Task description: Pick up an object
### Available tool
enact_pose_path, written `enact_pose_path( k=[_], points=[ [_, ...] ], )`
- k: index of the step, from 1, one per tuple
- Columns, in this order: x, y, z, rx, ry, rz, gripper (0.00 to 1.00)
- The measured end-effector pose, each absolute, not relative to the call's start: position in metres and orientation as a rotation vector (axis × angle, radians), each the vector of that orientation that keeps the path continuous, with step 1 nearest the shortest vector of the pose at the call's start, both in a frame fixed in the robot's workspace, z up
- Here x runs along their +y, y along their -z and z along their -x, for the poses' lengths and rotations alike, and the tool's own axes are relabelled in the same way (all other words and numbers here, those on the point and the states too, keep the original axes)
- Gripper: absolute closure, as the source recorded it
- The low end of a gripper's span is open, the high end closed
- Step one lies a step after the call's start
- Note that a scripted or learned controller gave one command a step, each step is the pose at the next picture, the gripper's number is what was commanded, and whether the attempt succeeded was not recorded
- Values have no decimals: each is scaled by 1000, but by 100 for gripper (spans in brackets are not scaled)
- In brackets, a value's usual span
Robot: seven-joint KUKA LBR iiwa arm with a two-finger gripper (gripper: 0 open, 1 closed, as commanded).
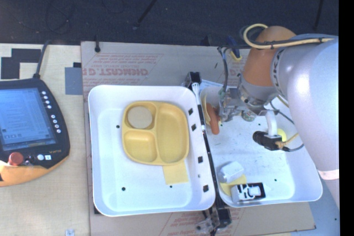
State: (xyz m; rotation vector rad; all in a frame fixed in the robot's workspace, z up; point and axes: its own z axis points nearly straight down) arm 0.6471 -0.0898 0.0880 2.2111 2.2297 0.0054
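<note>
My gripper [228, 113] hangs low in the right bin [301, 188], near its left wall at the back. Just left of it, an orange-red sausage-shaped thing [213, 120] lies against a yellow curved piece [204, 105] by the wall. Whether the gripper touches the sausage is hidden by the wrist. Near the front of the same bin sit a white block [230, 169] on a yellow piece [237, 180] and a black card with white marks [251, 191].
The left bin [105, 174] holds a yellow divided plate [166, 135] with a beige disc [139, 116] in one compartment, and a flat yellow square [176, 173] in front of it. A teach pendant [27, 121] lies on the bench at far left.
</note>
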Motion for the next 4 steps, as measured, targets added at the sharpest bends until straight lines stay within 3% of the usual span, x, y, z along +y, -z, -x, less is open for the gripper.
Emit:
enact_pose_path(
  k=[1,2,3,4],
  points=[
    [-113,-90,-568,2218,0,-2225,0],
    [-214,-90,-639,2210,1,-2218,0],
    [-154,-108,-643,2229,4,-2222,0],
    [-94,-90,-562,2218,-3,-2220,0]
  ],
)
